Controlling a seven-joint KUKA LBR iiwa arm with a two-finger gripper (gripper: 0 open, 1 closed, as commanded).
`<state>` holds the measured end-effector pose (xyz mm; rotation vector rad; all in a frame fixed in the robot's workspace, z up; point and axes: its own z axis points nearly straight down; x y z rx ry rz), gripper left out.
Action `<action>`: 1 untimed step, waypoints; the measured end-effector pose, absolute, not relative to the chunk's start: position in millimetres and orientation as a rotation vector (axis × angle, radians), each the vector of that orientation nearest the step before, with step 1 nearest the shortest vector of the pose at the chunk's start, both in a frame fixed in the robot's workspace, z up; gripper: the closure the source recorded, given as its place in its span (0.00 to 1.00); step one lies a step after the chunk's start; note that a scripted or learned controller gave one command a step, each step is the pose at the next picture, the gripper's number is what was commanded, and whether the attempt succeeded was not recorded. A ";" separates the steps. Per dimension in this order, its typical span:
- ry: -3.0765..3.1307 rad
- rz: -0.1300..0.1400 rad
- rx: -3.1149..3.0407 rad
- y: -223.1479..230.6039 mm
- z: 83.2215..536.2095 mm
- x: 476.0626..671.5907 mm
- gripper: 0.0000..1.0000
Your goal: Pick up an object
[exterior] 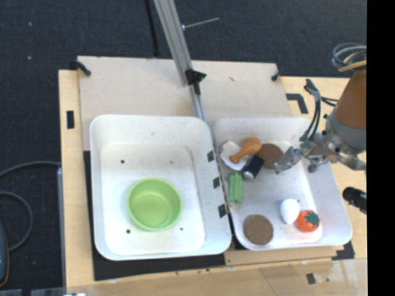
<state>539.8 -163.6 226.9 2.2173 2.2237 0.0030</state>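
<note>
While the hand (297,160) hovers over the right bin (336,193), fingers spread and holding nothing, the toy tomato (308,220) sits by a white egg (289,210) in that bin's near corner. Pale wooden table (136,85), dark carpet (62,17) all round; a green bowl (154,203) rests in the left bin (105,165).

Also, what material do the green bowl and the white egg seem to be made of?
The green bowl looks like plastic with a fairly matte finish: one even lime colour, soft shading, smooth rounded rim. The white egg seems hard, smooth and slightly shiny, likely plastic too, judging by its bright uniform surface; it is too small to be sure.
</note>
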 end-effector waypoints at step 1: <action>2.222 0.003 2.218 -163.9 226.9 539.8 0.00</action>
